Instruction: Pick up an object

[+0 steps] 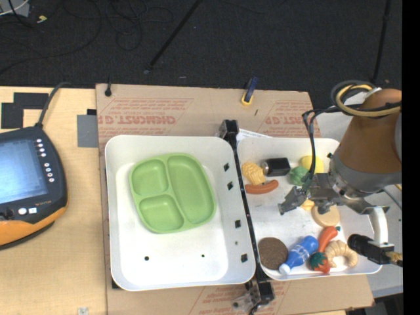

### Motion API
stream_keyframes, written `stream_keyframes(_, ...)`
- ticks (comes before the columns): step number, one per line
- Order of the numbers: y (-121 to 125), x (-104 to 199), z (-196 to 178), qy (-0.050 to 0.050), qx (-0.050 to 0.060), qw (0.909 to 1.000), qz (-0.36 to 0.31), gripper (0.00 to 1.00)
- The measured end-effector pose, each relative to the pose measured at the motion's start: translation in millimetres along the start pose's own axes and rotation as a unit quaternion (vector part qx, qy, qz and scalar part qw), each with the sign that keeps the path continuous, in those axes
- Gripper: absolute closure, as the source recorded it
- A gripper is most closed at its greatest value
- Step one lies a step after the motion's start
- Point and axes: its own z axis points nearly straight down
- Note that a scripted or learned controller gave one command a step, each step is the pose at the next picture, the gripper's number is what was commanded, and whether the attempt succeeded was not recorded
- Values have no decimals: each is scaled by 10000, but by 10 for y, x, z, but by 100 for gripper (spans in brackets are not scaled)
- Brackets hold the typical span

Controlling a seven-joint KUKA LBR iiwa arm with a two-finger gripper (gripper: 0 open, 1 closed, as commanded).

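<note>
Toys are lying scattered in the right bin [289, 275]: a hot dog [260, 188], a brown cookie [272, 248] and a blue bottle [298, 253]. Above them the tool [296, 200] is hovering; whether it is gripping anything, I cannot tell.

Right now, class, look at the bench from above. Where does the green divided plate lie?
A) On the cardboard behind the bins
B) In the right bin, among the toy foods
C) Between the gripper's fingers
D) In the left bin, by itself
D: the green divided plate lies flat in the left bin, with no other object around it, while the toy foods are grouped in the right bin near the gripper.
</note>
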Motion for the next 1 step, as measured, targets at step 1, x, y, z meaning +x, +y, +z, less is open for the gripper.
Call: stream_keyframes(1,26,-4,-60,-8,-61,10000,-9,0)
